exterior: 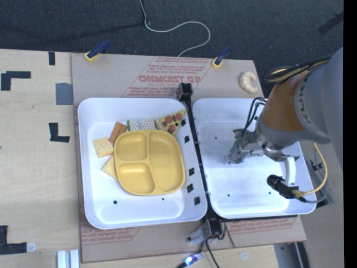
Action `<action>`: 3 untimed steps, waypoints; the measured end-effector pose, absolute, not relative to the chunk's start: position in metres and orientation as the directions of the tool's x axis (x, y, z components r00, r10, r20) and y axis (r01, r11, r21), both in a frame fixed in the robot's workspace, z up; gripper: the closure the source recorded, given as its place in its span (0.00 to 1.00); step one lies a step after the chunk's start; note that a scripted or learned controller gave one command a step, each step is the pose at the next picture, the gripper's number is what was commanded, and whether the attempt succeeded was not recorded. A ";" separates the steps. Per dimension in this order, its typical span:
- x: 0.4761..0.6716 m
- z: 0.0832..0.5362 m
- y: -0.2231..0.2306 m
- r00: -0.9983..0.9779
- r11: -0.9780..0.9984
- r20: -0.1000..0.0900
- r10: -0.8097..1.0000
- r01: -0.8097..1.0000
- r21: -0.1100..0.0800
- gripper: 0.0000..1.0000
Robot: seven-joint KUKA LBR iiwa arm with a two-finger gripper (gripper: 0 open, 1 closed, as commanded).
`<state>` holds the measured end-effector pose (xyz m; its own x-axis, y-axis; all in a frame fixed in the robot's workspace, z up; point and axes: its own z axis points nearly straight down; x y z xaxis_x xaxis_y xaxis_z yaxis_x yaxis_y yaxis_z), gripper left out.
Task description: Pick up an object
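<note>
Your yellow divided plate [149, 162] lies in the left bin [92, 205], over crackers [104, 147] and small toy pieces along its upper-left edge; your gripper [237, 152] hangs low over the right bin [245, 205], grip state I cannot tell.

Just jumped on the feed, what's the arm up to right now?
The arm's gripper is down inside the right bin, over its bare white floor, with nothing visible between its fingers. The things to pick all sit in the left bin: a yellow divided plate lying over some flat crackers and small patterned pieces by the bin's far edge. So nothing has been picked up at this moment.
</note>
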<state>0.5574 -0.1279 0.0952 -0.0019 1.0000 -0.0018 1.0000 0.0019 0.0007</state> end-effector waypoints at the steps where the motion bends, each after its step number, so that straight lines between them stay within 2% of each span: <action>1: 0.559 0.158 -0.127 -0.002 0.002 -0.001 1.000 1.000 0.004 1.00; 2: 0.568 0.219 -0.124 -0.002 0.002 -0.001 1.000 1.000 0.004 1.00; 3: 0.568 0.224 -0.123 -0.002 0.002 0.001 1.000 1.000 -0.001 1.00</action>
<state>0.5677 -0.1228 0.2243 -0.0017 1.0000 0.0006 1.0000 0.0018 -0.0008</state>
